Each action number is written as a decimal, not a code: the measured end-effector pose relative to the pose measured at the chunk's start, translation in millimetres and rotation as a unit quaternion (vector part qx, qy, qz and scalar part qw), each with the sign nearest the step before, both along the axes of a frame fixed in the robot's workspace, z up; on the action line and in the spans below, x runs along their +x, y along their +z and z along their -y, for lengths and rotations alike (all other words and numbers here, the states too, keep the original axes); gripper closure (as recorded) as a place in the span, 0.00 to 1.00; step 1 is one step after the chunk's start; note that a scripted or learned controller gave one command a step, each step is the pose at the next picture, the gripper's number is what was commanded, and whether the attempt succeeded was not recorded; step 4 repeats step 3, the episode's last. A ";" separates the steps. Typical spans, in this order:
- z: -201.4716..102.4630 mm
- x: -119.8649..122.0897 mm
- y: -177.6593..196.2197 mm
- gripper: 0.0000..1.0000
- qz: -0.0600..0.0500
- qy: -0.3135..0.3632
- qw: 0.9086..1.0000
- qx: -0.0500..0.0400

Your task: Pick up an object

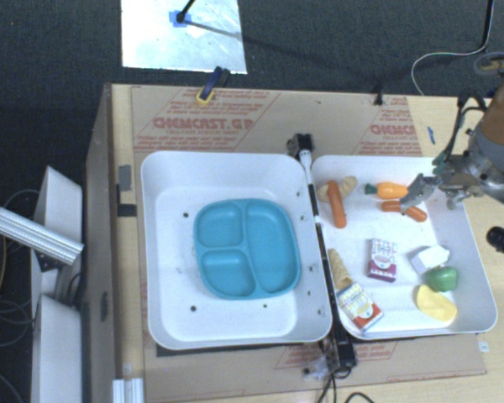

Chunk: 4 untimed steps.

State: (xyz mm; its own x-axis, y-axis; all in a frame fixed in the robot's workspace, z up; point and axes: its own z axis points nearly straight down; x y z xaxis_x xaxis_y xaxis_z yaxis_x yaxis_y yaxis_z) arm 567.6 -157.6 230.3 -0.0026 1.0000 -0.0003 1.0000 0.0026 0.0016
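Observation:
The right bin (479, 296) holds several toy foods. An orange carrot (390, 190) lies near its back, with a small orange-red piece (412, 213) just in front of it. My gripper (420, 190) hangs over the bin's back right part, right beside the carrot and above the orange-red piece. Nothing visibly hangs from it. A red sausage (337, 206) and a beige piece (347, 185) lie at the back left. Further forward are a red and white box (383, 259), a white block (428, 257), a green piece (443, 278) and a yellow lemon (436, 303).
The left bin (164, 225) holds a blue compartment plate (245, 248). A tan cone (340, 267) and a flat packet (359, 306) lie along the right bin's left wall. The arm (496, 154) reaches in from the right above the bin's rim.

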 end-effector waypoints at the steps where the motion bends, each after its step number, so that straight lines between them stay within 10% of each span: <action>1: -19.3 -14.5 -138.2 0.00 -0.002 -0.001 1.000 0.001; 2: -35.6 -39.2 -146.5 0.00 -0.001 -0.001 1.000 0.000; 3: -35.5 -38.3 -135.9 1.00 0.000 0.000 1.000 0.000; 4: -35.5 -38.3 -135.9 1.00 0.000 0.000 1.000 0.000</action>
